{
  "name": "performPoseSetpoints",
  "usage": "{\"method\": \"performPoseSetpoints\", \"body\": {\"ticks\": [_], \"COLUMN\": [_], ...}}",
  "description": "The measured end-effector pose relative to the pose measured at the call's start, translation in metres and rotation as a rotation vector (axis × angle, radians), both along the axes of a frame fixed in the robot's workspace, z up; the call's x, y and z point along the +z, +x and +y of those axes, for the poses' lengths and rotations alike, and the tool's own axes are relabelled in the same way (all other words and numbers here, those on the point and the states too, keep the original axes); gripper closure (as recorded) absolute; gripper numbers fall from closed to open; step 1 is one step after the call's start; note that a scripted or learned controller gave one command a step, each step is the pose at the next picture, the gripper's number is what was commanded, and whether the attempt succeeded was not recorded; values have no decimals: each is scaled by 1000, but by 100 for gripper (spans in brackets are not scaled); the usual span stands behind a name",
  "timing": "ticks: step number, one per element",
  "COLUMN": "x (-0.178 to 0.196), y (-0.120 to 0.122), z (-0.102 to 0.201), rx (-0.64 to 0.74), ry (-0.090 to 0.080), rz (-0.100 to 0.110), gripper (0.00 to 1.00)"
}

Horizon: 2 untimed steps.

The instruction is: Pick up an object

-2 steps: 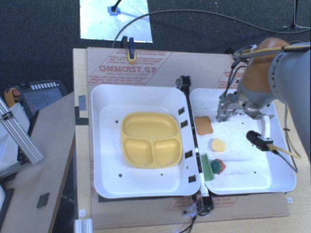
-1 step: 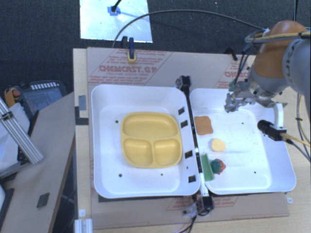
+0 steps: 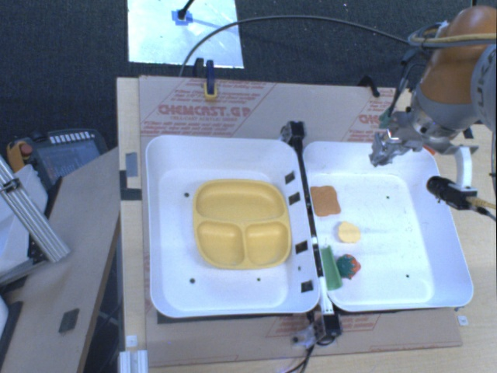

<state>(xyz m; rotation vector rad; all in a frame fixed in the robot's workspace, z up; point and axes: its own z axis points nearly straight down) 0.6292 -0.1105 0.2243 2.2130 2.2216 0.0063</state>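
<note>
Tool (image 3: 382, 152) over right bin's (image 3: 435, 286) far rim, grip state unclear, glossy yellow three-compartment tray (image 3: 237, 224) in left bin (image 3: 167, 208)

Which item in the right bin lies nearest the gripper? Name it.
The brown slice. It lies highest in the right bin, closest to the gripper; the yellow piece and the green-orange toy sit farther down.

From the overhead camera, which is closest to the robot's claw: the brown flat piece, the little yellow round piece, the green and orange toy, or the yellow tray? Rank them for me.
Measured from the gripper, at the right bin's far edge:
1. Brown flat piece, right bin, near the divider.
2. Yellow round piece, right bin, middle.
3. Green and orange toy, right bin, near-left corner.
4. Yellow tray, left bin.
</note>
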Motion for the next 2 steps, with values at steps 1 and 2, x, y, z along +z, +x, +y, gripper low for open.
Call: {"method": "performPoseSetpoints", "body": {"ticks": [1, 2], "x": [-14, -19], "y": [1, 2], "z": [0, 49], "rx": [0, 5], "ry": [0, 2], "rz": [5, 5], "gripper": [100, 100]}}
